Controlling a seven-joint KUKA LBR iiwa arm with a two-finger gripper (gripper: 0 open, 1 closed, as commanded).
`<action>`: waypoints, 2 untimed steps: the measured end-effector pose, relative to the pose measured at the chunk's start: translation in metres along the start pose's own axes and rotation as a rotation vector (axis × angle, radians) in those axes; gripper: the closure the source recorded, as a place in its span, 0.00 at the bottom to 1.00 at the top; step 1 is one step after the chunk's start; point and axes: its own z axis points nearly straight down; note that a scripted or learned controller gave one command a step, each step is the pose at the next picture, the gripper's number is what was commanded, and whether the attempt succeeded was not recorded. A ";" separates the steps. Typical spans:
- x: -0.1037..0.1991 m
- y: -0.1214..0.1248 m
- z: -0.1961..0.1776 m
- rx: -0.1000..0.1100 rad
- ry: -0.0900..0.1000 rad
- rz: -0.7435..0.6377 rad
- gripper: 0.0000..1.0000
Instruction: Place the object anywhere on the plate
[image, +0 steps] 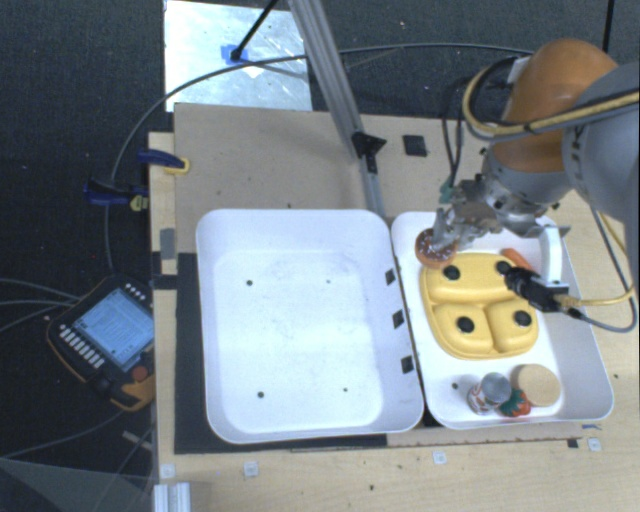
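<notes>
A yellow plate (480, 305) with three compartments lies in the right bin (585, 375). My gripper (447, 232) hangs over the plate's far left corner, reaching in from the right. A round brown and pink object (431, 249) sits right at the gripper's tip, overlapping the plate's corner rim. The gripper's body hides the object's upper part, so I cannot tell whether it is held or resting there. A small orange piece (516, 259) lies at the plate's far right edge.
Near the right bin's front edge sit a grey metal piece (492, 388), a tan wooden disc (538, 384) and a small red and green item (515, 405). The left bin (215, 300) is alongside. A black cable connector (535, 290) crosses the plate's right side.
</notes>
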 end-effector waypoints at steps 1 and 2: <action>0.064 0.010 0.003 0.000 0.001 -0.001 1.00; 0.116 0.012 0.009 0.000 0.001 0.001 1.00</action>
